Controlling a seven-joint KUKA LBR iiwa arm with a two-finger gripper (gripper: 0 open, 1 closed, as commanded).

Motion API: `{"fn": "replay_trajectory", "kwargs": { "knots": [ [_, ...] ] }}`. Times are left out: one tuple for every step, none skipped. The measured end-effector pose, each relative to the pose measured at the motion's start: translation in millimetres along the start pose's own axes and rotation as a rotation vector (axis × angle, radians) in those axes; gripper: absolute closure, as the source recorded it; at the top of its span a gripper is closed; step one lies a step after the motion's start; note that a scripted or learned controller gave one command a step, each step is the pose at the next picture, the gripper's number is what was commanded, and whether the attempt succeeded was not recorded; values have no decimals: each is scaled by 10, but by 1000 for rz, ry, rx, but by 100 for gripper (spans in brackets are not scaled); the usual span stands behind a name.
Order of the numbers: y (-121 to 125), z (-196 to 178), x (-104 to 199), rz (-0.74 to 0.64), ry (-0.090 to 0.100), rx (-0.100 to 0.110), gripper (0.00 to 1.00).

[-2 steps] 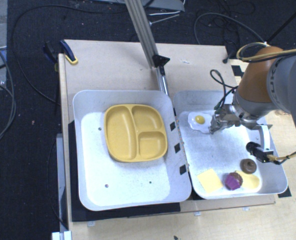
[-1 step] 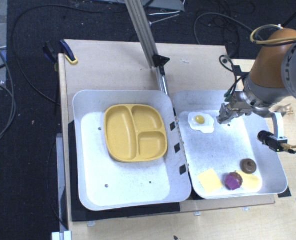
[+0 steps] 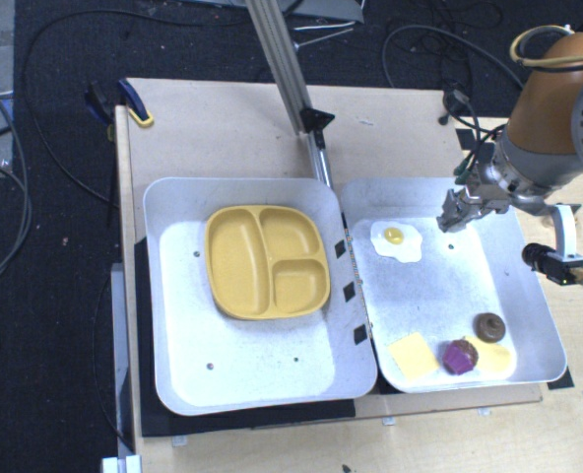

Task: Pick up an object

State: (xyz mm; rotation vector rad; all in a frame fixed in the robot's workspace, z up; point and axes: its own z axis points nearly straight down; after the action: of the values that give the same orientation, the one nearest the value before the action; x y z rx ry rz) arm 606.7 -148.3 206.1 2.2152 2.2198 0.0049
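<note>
Two bins: left (image 3: 173, 363) holds yellow tray (image 3: 268, 261); right (image 3: 528, 313) holds fried egg (image 3: 397, 242); hand (image 3: 453, 215) grip state unclear.

Right bin (image 3: 528, 308): open floor through the middle. Fried egg (image 3: 397, 242) lies near the upper left, just beside the gripper (image 3: 453, 217). Cheese slice (image 3: 414, 356), purple piece (image 3: 459, 357) and brown donut (image 3: 488, 327) crowd the lower edge. Yellow divided plate (image 3: 268, 261) takes the left bin's (image 3: 173, 343) centre; its lower floor is open.

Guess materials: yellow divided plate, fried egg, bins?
Yellow divided plate: likely moulded plastic, matte, uniform colour, rounded compartment walls. Fried egg: probably toy plastic or rubber, flat with a glossy yolk. Bins: white, speckled, dull; painted metal or plastic, can't tell.
</note>
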Motion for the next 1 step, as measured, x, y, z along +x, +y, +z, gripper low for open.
{"fn": "replay_trajectory", "kwargs": {
  "knots": [
    [6, -122, 549, -6, 3, 3, 100]
  ]
}}
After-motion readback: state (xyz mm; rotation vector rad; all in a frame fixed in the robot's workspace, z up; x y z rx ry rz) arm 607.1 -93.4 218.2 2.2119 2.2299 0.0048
